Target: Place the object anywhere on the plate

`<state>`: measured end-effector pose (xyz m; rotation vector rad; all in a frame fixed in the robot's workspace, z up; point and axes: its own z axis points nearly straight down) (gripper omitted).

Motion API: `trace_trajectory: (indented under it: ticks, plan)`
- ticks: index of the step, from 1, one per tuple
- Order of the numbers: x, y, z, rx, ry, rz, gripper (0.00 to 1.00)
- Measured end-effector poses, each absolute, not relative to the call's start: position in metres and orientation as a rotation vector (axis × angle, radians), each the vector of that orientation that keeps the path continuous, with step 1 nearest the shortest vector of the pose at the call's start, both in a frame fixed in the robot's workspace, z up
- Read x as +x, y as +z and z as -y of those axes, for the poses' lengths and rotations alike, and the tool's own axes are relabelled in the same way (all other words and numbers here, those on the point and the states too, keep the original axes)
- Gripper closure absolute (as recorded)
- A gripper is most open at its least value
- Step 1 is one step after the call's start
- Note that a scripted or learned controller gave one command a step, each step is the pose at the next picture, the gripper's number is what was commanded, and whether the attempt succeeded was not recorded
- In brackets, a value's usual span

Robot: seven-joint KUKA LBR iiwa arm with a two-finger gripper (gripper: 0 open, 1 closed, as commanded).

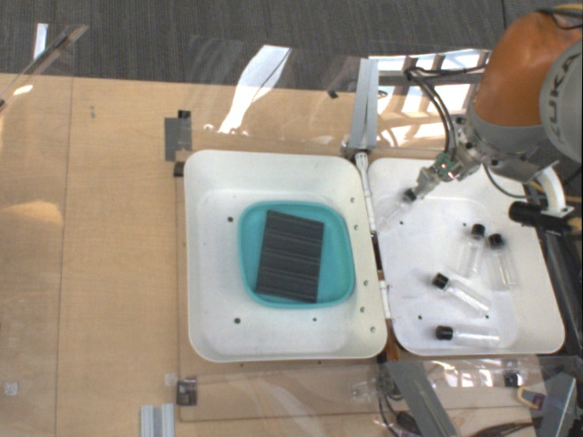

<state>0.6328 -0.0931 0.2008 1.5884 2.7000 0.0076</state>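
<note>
The pincer hangs over the far side of the right bin; I cannot tell whether it is open or closed. Nearest, capped glass vials lie loose in that bin. Further back, a dark ribbed block lies flat on the teal plate. If a vial is the next pick, the pincer should come down squarely across its narrow body, clear of the neighbouring vials.

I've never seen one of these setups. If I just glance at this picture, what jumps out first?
Probably the teal plate in the middle of the left bin, with a dark ribbed block lying flat on it. Next, the big grey and orange arm looming over the top right corner. Below it, in the right bin, lie several small clear vials with black caps.
</note>
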Motion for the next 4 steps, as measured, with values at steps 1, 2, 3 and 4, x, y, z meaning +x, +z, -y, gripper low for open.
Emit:
trace_trajectory:
  ticks: [1, 2, 3, 4]
  plan:
    - [0.633, 0.201, 0.093, 1.588, 0.007, -2.700, 0.00]
    - [0.561, 0.291, 0.123, 1.698, 0.007, -2.629, 0.00]
    - [0.554, 0.409, 0.124, 2.007, 0.011, -2.398, 0.00]
    - [0.523, 0.438, 0.142, 2.201, 0.011, -2.223, 0.00]
